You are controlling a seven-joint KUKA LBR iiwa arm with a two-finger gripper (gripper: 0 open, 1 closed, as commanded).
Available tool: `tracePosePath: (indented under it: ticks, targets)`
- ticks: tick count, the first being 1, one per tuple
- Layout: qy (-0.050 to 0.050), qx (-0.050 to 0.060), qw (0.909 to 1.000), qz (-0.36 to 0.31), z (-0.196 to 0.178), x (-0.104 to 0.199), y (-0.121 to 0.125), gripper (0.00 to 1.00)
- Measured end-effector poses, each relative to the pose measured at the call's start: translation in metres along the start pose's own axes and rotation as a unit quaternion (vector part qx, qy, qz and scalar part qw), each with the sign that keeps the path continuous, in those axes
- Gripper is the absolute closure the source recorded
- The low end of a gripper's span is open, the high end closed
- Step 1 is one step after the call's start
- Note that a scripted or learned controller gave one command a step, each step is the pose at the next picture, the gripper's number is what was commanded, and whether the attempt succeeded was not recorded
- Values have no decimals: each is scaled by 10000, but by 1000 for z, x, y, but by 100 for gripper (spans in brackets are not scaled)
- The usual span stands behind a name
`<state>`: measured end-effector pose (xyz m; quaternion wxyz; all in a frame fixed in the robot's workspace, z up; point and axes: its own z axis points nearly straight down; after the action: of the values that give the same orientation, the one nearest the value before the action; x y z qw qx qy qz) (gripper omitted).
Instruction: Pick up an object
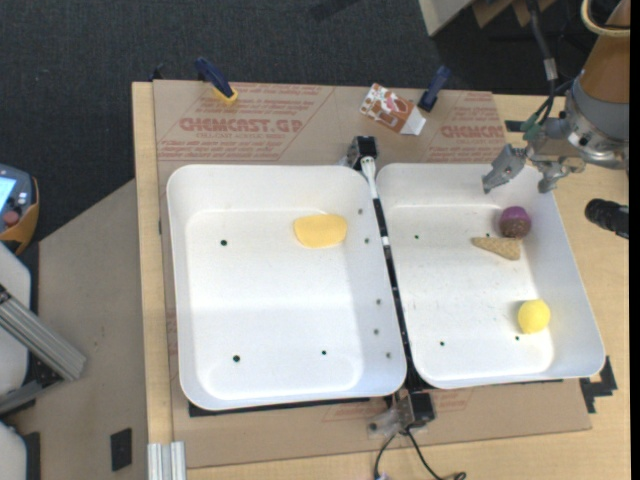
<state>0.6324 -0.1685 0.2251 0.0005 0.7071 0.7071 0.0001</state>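
So there were four loose objects total, three of them in the right bin (590,318) and one in the left bin (190,298). Taking the right bin as the reference: a small round purple ball (515,221) sat near its far right corner, a tan wedge-shaped piece (499,247) lay just beside the ball on the nearer side, looking close to touching it, and a yellow ball (533,315) sat toward the near right corner, well apart from the other two. The fourth object, a flat pale-yellow oval piece (320,230), was over in the left bin, in its far half and closer to the divider between the bins than to the outer wall.

The end effector (528,171) hung over the far right corner of the right bin, just beyond the purple ball. Its two fingers were spread wide with nothing between them, so no grab there.

Both bins sat side by side on a cardboard sheet (300,118) on the table (615,268). Two blue clamps, one (215,80) and another (435,86), pinned the sheet's far edge, and one small crumpled wrapper (392,108) lay on the cardboard just past the right bin's far left corner.
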Motion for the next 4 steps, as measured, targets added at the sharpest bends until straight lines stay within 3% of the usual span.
tracePosePath:
  ticks: [1, 2, 3, 4]
  targets:
    - [24, 28, 10000, 3, 140, -42, 34, 0]
    - [47, -6, 10000, -13, 139, -51, 8, 0]
    - [8, -12, 10000, -21, 128, -53, 9, 100]
    - [-13, -57, 10000, -25, 32, -17, 38, 100]
